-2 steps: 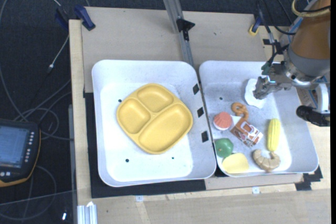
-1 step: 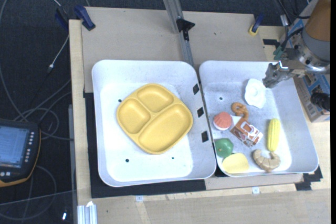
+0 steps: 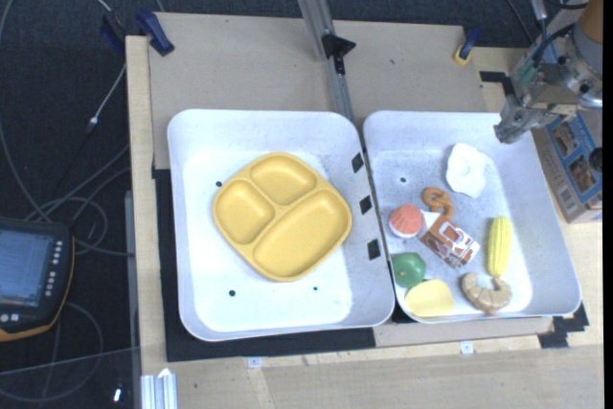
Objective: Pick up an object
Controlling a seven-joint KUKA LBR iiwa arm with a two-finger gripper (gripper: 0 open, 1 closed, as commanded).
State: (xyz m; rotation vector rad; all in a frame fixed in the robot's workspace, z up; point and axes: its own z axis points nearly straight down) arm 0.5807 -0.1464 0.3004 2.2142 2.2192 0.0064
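Your tool [image 3: 512,124] hangs over the far right corner of the right shallow white bin [image 3: 565,278]; you cannot tell how it is set, and nothing shows in it. The nearest pick, a flat white fried-egg toy [image 3: 466,170], lies just inward of it, toward the bin's middle.

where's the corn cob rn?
In the camera view, the corn cob lies in the right bin near its right wall, just right of the small carton and above the tan pastry.
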